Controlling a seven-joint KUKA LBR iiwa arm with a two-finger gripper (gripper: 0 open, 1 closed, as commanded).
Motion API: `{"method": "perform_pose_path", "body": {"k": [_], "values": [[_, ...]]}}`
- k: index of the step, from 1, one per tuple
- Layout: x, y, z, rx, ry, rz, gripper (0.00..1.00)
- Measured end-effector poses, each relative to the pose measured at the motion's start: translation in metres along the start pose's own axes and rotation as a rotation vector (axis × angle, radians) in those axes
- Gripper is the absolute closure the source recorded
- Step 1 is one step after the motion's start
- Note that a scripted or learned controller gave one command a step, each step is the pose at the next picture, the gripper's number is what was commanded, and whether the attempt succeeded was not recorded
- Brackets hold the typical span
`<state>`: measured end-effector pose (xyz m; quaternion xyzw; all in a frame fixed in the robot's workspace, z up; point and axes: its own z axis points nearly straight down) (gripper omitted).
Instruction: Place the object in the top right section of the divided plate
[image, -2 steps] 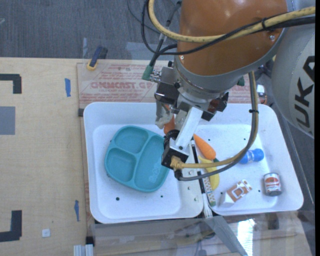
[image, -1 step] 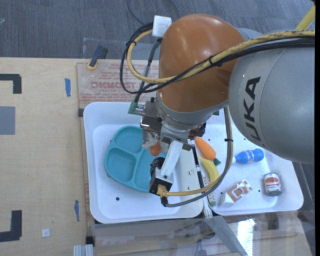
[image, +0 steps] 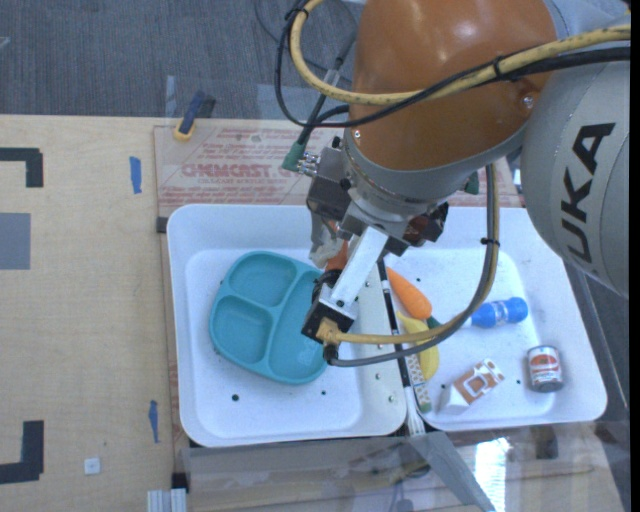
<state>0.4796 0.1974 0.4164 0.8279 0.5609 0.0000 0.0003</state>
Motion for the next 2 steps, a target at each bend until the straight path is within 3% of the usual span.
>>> {"method": "perform_pose_path", "body": {"k": [1, 2], "values": [[0.002, 0.000, -0.010, -0.001, 0.000, -0.004, 1.00], [0.008, -0.003, 0.039, 0.004, -0.003, 0.111, 1.00]]}}
